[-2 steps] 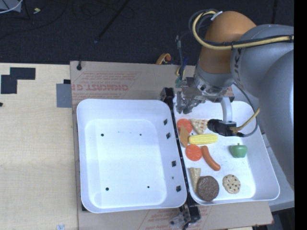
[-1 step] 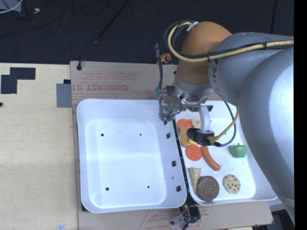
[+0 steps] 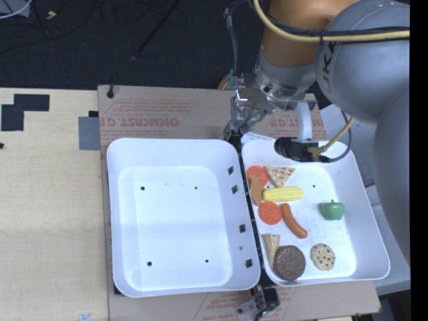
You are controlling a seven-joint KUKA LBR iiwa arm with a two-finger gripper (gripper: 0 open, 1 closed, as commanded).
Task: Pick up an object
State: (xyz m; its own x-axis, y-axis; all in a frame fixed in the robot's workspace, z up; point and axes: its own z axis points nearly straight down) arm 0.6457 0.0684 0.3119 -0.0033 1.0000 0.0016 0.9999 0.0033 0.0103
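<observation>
Since the gripper (image 3: 238, 127) hangs at the right bin's (image 3: 354, 179) back-left corner, grip state unclear, your nearest target is the tomato slice (image 3: 256, 174) just below it.

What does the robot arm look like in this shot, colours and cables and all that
The arm is bulky, rounded and grey, with an orange band above the wrist. A yellow cable loops around it. The gripper is small, dark and metallic, with thin wires nearby.

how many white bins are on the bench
2. The left bin sits at the middle of the view; the right bin, holding toy food, lies beside it, their inner edges touching.
</observation>
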